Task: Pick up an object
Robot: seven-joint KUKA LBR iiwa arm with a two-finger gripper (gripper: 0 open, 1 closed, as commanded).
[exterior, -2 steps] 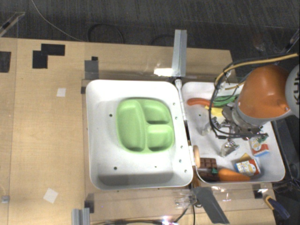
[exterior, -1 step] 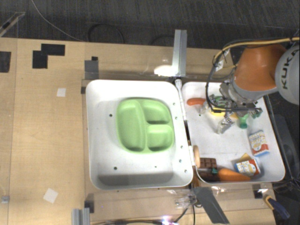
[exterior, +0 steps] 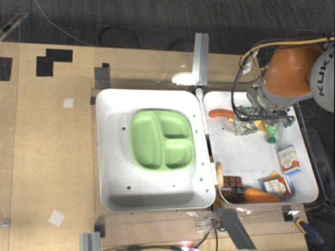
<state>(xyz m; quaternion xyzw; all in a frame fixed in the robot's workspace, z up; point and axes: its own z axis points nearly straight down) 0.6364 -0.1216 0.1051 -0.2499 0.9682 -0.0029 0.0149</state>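
The hand (exterior: 250, 125) hangs low over the far part of the right bin (exterior: 309, 163), its metal parts pointing down toward the bin floor. How far it is opened cannot be told: the fingertips are lost among cables, brackets and small objects, and nothing can be seen clearly gripped between them. A yellowish piece (exterior: 255, 123) shows right at the hand, too small and hidden to name. Above the hand, the grey arm with its orange band (exterior: 287, 72) comes in from the right and bends steeply downward, black cables looping beside the wrist.

Just to the left of the hand lies a red-orange sausage-shaped item (exterior: 220, 113), close to it but seemingly not touching. Just to the right stands a small green bottle-like object (exterior: 271, 134). Nearer the camera and to the right of the hand lies a small white carton with red and blue print (exterior: 288, 158). Well away from the hand, along the near wall, sit a second small carton (exterior: 276, 185), an orange carrot (exterior: 260, 195) and a dark brown block (exterior: 232, 182).

Further left of the hand, the left bin (exterior: 107, 156) holds a green divided plate (exterior: 161, 138). Both bins rest on the wooden desk (exterior: 47, 156).
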